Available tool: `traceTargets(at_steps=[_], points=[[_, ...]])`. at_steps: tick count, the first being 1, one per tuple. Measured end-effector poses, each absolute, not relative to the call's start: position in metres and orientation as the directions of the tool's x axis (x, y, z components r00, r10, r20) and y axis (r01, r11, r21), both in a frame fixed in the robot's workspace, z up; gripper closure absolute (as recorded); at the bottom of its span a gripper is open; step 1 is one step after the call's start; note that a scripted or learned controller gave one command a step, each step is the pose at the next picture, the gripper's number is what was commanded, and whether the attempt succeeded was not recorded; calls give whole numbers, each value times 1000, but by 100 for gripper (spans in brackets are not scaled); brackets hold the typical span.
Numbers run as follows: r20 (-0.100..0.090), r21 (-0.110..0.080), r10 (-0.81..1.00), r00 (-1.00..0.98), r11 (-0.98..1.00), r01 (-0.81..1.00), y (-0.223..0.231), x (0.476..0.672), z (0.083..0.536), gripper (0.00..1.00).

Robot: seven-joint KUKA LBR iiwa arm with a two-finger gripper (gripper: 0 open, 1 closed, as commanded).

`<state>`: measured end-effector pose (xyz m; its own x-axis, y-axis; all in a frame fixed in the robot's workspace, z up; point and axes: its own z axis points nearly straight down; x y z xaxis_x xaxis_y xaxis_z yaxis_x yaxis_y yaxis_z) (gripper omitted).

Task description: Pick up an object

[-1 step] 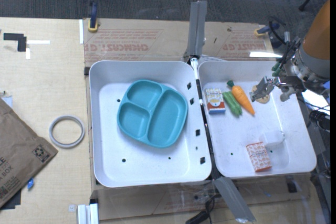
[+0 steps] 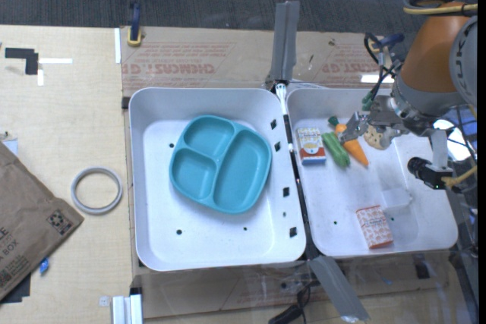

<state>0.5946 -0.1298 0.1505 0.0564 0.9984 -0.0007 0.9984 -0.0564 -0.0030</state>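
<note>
— So, where is your tool [image 2: 370, 127] sitting?

— You'll find it low in the right shallow white plastic bin [image 2: 425, 239], near that bin's far edge, on the end of the grey arm with the orange band [image 2: 429, 57]. It hangs just beside the orange carrot-shaped toy [image 2: 355, 151].

— Are its fingers apart or together?

— You cannot tell from this angle; the wrist and its cables cover that part. Nothing shows as clamped.

— What else lies in that right bin?

— Take the carrot toy as your mark. Touching it on the side toward the left bin is a green cucumber-shaped toy [image 2: 335, 149]. Further that way, near the wall between the bins, lies a small white carton with a red and blue end [image 2: 310, 145]. Well apart from the carrot, toward the near edge of the bin, rests a small red and white patterned box [image 2: 374, 227], lying flat.

— And the left white bin [image 2: 152, 239]?

— You have a turquoise plastic plate with three compartments [image 2: 221, 163] in its middle. Out on the table [image 2: 61, 110], beyond that bin, lie a grey tape ring [image 2: 96, 189] and a brown cardboard box [image 2: 26, 228].
</note>
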Motion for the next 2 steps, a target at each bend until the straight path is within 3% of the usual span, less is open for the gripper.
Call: traceTargets(at_steps=[1,2], points=[[-1,-2,993,114,-114,993,-126,607,91,0],[-1,-3,993,118,-118,993,-127,607,100,100]])
